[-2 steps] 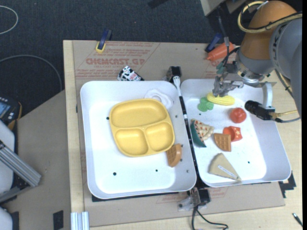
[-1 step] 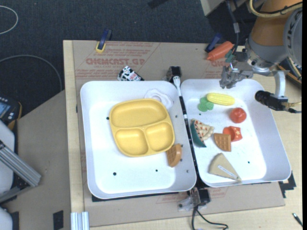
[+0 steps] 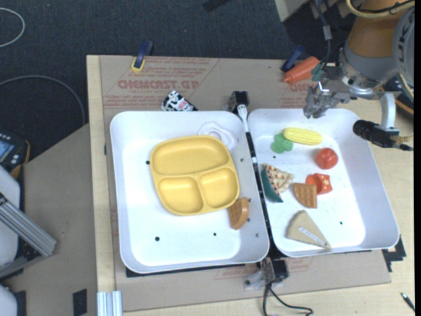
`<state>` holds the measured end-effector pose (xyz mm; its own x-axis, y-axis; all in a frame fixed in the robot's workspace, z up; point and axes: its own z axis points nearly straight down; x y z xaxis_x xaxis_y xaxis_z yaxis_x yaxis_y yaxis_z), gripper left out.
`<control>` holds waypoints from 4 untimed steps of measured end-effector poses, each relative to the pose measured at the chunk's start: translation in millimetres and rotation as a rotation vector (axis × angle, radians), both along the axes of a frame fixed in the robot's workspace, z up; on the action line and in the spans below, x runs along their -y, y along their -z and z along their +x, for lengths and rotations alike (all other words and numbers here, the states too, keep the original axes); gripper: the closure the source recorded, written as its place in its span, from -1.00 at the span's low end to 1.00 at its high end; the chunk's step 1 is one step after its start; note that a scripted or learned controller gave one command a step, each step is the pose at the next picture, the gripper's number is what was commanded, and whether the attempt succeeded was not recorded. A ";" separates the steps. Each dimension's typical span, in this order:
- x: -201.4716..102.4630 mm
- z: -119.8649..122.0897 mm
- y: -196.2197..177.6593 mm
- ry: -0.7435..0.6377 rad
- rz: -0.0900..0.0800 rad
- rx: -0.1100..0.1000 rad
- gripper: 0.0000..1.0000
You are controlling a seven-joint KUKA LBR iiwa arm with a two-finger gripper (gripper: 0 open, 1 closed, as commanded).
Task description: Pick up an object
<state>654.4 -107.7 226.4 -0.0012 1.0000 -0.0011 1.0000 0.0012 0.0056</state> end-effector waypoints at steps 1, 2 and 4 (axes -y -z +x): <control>-36.0 -32.9 -8.9 -0.003 0.004 -0.008 1.00; -84.1 -57.9 -11.6 -0.004 0.004 -0.009 1.00; -160.2 -124.4 -7.8 -0.004 0.004 -0.009 1.00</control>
